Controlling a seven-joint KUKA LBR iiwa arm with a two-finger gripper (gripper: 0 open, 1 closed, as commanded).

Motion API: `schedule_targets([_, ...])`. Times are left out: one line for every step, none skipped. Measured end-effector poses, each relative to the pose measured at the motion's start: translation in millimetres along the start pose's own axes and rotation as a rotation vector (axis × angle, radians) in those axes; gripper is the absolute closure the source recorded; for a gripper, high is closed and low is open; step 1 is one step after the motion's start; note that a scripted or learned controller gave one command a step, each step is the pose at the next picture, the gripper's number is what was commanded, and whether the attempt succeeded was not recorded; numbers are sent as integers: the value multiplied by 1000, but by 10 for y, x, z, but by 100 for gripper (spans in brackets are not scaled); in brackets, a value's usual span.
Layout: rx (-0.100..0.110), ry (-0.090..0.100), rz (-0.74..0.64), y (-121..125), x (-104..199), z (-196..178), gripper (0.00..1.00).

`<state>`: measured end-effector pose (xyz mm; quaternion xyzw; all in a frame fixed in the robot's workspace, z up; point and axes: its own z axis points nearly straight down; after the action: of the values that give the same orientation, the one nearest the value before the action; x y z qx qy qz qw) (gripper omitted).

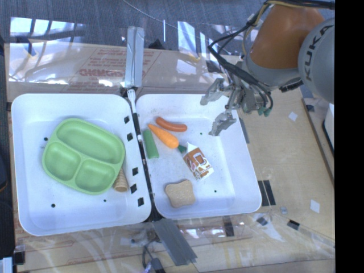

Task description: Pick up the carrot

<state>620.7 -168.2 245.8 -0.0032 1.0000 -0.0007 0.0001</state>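
While the pincer (pixel 218 111) hangs spread and empty right of the carrot (pixel 163 136), it should descend straddling the carrot's width, clear of the sausage (pixel 171 125).

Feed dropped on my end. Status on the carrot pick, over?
End effector open, above right bin's far right corner, holding nothing. Orange toy carrot lying in right bin, untouched. Red sausage right beside it, green stick alongside.

Both white bins (pixel 230 195) look like smooth, glossy plastic. The green divided plate (pixel 83 155) in the left bin appears matt plastic. Right of it, the carrot (pixel 163 136) looks smooth, the bread slice (pixel 180 194) rough and grainy.
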Motion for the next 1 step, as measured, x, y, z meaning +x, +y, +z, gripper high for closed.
schedule_targets([-5, 11, -37, 422, -146, 1525, 0])
